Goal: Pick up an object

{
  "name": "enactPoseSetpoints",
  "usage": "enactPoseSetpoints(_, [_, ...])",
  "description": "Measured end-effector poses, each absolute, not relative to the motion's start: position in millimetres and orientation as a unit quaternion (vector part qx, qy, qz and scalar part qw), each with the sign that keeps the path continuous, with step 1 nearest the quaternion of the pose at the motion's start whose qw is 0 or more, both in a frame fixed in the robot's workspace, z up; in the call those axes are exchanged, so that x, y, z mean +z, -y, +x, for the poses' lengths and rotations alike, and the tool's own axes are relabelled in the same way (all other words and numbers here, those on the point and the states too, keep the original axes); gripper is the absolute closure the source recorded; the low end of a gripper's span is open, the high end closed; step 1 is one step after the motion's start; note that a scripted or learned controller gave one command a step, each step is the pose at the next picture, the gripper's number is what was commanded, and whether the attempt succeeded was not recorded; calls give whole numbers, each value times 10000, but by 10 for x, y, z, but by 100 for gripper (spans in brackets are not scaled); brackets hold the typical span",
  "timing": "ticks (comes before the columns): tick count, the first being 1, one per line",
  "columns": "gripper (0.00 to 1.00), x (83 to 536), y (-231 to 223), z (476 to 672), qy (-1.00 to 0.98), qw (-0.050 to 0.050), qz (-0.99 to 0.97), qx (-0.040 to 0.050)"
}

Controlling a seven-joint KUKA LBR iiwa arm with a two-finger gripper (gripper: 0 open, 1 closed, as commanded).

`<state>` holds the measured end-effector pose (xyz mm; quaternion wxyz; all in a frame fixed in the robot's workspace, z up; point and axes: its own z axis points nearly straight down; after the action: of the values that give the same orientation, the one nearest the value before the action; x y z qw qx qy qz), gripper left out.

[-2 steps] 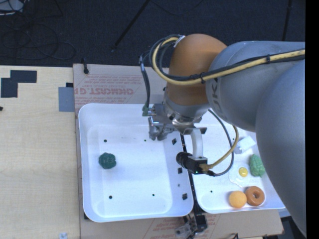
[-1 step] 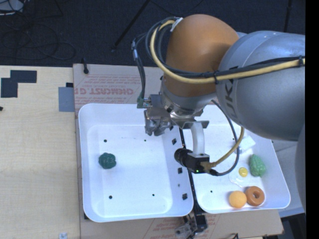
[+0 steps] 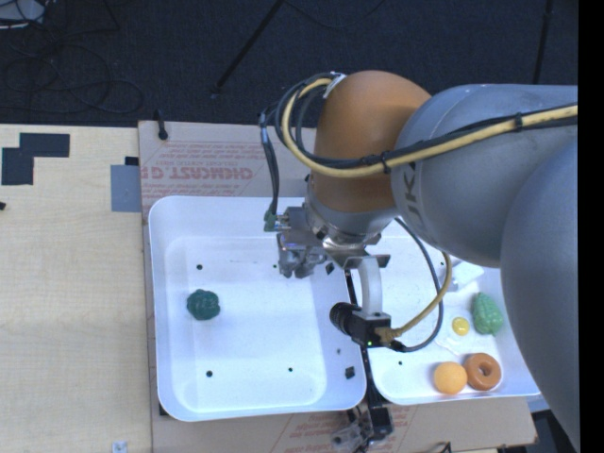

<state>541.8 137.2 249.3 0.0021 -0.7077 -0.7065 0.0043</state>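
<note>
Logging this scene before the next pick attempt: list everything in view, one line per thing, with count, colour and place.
shallow white plastic bin: 2, white, side by side on the bench; left one, right one
dark green knobbly lump: 1, dark green, left part of the left bin
light green bumpy object: 1, light green, right bin, far right
small yellow round piece: 1, yellow, right bin, beside the light green object
orange ball: 1, orange, right bin, near front
brown ring-shaped doughnut toy: 1, brown, right bin, touching the ball's right side
cardboard sheet: 1, brown with red print, under the bins
arm: 1, grey with orange band, reaching from the right
claw: 1, dark metal, over the left bin's back right area
</note>
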Motion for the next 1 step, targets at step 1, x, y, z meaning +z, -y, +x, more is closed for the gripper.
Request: enactPoseSetpoints(1, [100, 3333, -1517, 4935, 7082, 9, -7060, 9])
